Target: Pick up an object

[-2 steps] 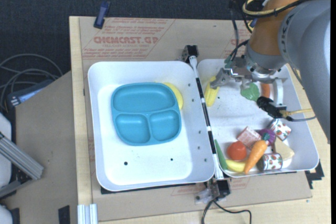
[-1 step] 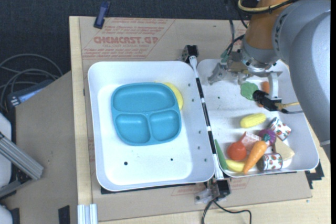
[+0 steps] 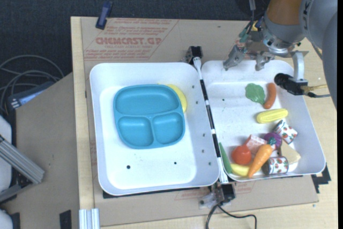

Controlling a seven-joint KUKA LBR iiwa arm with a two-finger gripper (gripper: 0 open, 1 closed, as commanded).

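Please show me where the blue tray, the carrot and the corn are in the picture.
Blue tray (image 3: pixel 144 102): camera view, on the ridge between its compartments, in the left bin.
Carrot (image 3: pixel 260 158): camera view, on the middle of its orange body, in the right bin.
Corn (image 3: pixel 271 115): camera view, on the middle of the yellow cob.

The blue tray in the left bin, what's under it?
A yellow thing pokes out from under the blue tray at its upper right corner; most of it is covered, so I can't identify it.

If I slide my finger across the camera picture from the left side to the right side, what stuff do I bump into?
Blue divided plate → yellow thing peeking from behind it → red tomato → green leafy toy → yellow corn. The toys piled around the tomato overlap, so I skipped them.
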